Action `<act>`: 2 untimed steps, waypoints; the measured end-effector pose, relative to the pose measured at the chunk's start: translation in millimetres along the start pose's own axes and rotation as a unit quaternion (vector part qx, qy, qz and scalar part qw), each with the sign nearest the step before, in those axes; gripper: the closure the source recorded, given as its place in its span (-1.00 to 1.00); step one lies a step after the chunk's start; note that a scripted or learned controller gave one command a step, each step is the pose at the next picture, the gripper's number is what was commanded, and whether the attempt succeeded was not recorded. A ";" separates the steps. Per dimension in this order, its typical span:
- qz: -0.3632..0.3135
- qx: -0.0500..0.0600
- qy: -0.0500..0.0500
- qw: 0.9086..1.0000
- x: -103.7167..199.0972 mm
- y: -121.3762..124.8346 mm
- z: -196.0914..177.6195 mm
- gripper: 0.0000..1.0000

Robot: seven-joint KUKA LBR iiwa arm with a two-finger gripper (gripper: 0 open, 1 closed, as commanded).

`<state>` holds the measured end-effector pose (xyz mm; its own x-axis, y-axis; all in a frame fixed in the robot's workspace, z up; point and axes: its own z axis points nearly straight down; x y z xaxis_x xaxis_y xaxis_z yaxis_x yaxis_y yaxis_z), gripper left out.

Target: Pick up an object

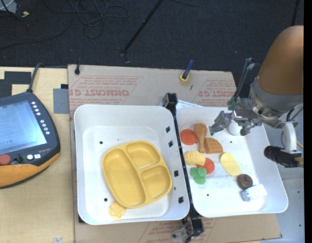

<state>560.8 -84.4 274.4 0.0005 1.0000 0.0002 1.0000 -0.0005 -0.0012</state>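
The right bin [274,186] holds several toy foods: a red round piece [188,136], a tan drumstick [201,133], a brown wedge [213,146], a yellow corn piece [194,158], a red piece [210,165], a green piece [198,174], a yellow oval [230,163], a dark brown ring [244,180] and a white-grey block [253,192]. My gripper [230,124] hangs over the bin's far part, just right of the drumstick, its fingers spread with nothing between them.
The left bin [90,135] holds a yellow divided plate [137,173] and a small yellow piece [116,209] at its near edge. A black divider [178,146] joins the bins. A teach pendant [21,130] lies at the far left. A yellow-blue clip [186,75] sits on the cardboard behind.
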 end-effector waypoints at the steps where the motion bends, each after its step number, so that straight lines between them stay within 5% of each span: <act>1: 0.000 0.001 0.000 1.000 -0.7 0.0 -9.7 1.00; 2: -0.001 0.004 0.001 1.000 35.5 -23.7 37.1 1.00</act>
<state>537.1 -49.0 237.3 -0.0019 1.0000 0.0025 1.0000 0.0019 -0.0091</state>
